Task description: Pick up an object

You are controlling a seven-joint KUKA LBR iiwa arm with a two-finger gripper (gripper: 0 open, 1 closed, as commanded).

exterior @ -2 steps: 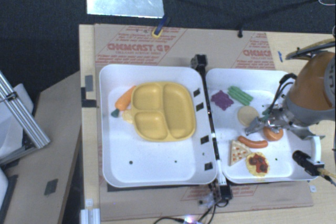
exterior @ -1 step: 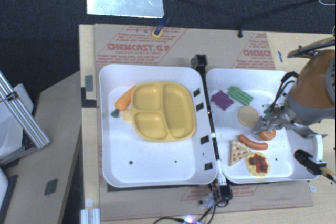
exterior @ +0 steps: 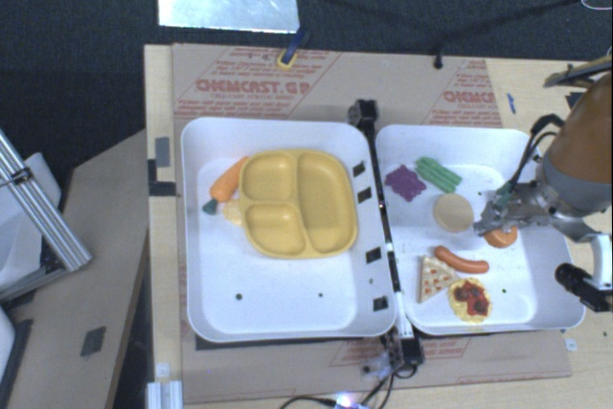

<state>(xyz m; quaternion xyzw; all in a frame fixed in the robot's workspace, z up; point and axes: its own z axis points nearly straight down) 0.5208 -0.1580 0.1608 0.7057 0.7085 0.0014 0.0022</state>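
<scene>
The worktop [exterior: 316, 72] is big and brown, with two white bins side by side. The left bin [exterior: 220, 302] holds a yellow plate [exterior: 292, 203] with three parts. A carrot [exterior: 228, 178] lies just beside the plate, on its left.

The right bin [exterior: 536, 302] has the small toy foods. There is a purple thing [exterior: 404, 182], a green thing [exterior: 438, 173], a tan round thing [exterior: 452, 212], a hot dog [exterior: 461, 259], a pizza slice [exterior: 436, 279] and a red and yellow food [exterior: 470, 299].

The arm [exterior: 584, 158] comes in from the right. It bends down into the right bin. Its end effector [exterior: 498, 223] sits low, near the right side of the tan round thing. An orange round thing [exterior: 501, 236] peeks out under it. It looks like the end effector is touching this one or is right on top of it.

I cannot tell how wide the end effector is, or if it has hold of anything. It is too dark and small to see.

I think the job is not done yet. Nothing looks lifted up. All the food seems to lie flat in the bins. The orange round thing looks like the one it wants. It has yet to grab it well and lift it up.
</scene>
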